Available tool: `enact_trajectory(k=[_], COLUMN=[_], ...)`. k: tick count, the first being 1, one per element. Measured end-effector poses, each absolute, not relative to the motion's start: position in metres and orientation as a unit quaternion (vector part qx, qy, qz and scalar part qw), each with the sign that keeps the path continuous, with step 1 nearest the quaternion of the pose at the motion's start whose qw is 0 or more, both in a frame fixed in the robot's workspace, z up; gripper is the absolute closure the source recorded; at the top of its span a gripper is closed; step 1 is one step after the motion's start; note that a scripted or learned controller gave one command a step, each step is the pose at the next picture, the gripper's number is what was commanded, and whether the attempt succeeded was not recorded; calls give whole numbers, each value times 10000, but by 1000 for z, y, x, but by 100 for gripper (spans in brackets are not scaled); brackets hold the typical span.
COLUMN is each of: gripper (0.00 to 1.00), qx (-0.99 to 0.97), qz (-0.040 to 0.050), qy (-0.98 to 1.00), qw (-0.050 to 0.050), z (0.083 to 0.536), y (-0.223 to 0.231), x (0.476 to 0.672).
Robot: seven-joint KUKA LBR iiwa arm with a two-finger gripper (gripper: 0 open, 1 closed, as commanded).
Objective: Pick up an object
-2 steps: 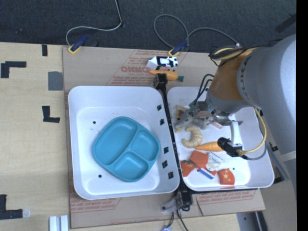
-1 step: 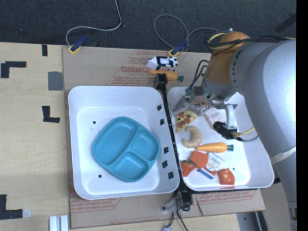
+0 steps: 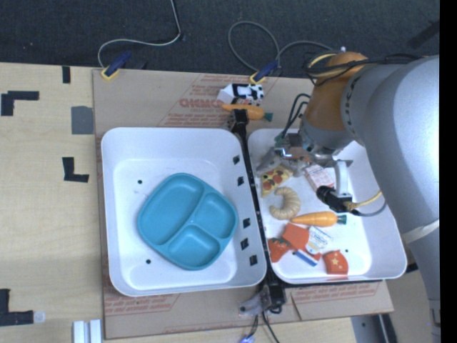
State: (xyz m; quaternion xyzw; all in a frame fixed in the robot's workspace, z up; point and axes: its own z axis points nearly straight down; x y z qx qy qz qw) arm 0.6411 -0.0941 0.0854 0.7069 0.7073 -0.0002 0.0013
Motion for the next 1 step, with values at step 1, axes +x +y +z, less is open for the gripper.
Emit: enact_trajectory(k=[1], gripper=[100], qx=[7066], qz=[-27], qy=[7076], qw=[-3], z=[96], y=[-95], x=[640])
